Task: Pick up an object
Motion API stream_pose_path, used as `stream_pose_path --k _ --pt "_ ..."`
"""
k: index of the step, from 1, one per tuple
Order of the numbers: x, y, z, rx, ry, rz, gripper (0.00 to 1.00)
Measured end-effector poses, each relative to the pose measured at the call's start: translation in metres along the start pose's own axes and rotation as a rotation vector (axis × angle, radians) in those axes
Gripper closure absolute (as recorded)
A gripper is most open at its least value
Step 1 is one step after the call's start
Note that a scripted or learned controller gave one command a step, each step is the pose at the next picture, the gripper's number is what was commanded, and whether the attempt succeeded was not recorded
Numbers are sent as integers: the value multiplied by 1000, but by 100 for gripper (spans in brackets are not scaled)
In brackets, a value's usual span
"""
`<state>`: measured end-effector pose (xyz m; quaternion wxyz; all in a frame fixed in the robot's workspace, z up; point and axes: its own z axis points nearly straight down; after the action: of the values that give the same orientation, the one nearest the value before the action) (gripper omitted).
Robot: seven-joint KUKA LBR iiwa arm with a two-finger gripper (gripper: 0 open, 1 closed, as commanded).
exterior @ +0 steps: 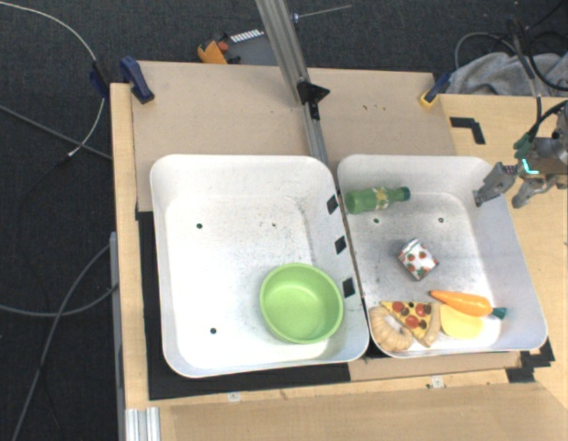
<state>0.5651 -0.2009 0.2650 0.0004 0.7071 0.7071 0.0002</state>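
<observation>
While scanning from the left: left bin [183, 246] holds a green bowl [301, 302], upright, near the front right corner, well apart from everything else. Past the divider, right bin [505, 246] carries the clutter — green bottle [376, 198] lying on its side at the back left, long axis running left-right, cap end toward the right. Small white cup with red spots [417, 259] tipped over near the bin's middle. Front row: pizza slice toy [405, 322] touching a yellow piece [460, 324], orange carrot [462, 301] lying across the yellow piece's top, long axis left-right with a slight tilt down to the right.

Gripper [507, 189] at the far right, hovering over the back right rim of the right bin, fingers spread apart with nothing between them. No target fixed by the task — nearest candidates by judgement: bottle to the left at about the same depth, spotted cup left and toward the front. Carrot and pizza group further off, toward the front edge.

Key relation: every pickable thing lies left of the fingers — likely needs a leftward reach into the right bin plus descent. For the bottle, closing across its short axis looks best.
</observation>
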Motion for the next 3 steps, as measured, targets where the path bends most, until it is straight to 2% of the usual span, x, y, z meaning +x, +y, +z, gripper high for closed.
stream_pose_path --k 1,3 --pt "0 0 0 0 0 0 0" --pt "3 12 113 5 2 -1 0"
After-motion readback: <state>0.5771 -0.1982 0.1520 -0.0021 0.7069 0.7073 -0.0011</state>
